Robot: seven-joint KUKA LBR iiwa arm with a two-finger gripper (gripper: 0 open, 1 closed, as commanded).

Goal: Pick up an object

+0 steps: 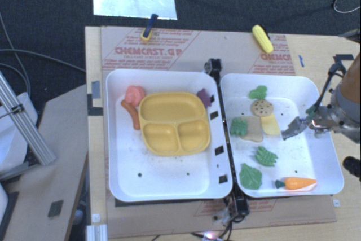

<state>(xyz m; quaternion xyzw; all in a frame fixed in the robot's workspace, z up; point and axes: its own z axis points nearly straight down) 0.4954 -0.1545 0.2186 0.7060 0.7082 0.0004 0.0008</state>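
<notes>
My gripper hangs over the right side of the right bin, just right of a yellow cheese wedge; nothing shows in it. Close to the wedge lie a speckled cookie, a tan slice and a green leafy piece. More green pieces sit at the bin's back, middle and front. An orange carrot rests by the front wall.
The left bin holds a yellow divided plate, a pink piece, a red sausage and a purple piece. A corn cob and a blue-yellow tool lie on the cardboard behind the bins.
</notes>
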